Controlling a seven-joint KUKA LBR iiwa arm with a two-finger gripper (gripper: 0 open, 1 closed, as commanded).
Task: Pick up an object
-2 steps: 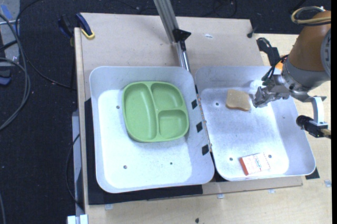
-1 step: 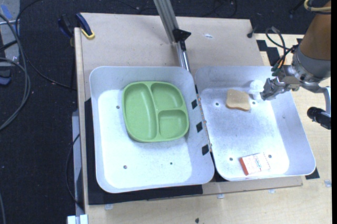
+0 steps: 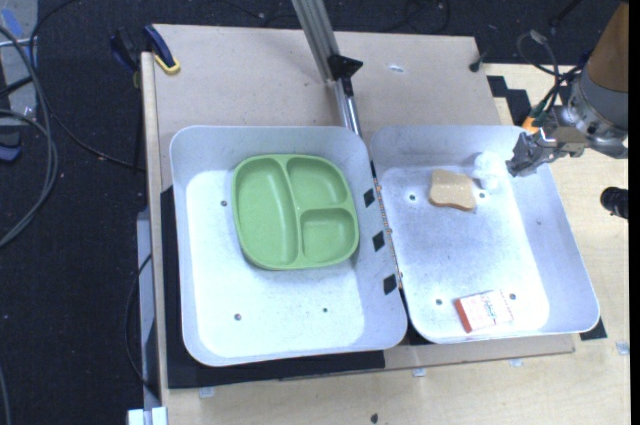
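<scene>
The tan bread-like piece (image 3: 452, 191) lies in the right bin (image 3: 560, 243) at eight o'clock from your gripper (image 3: 523, 161), whose jaws I cannot tell apart; it looks light and soft, so pinch gently across its narrow sides.

grey arm (image 3: 600, 98) with orange-brown band, dark gripper (image 3: 524, 159).

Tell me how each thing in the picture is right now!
green plate: lying flat, right side up, in the left bin.
tan bread-like piece: lying in the right bin, untouched.
small red and white box: lying flat near the right bin's front edge.
gripper: over the right bin's far right edge, holding nothing that I can see.
</scene>
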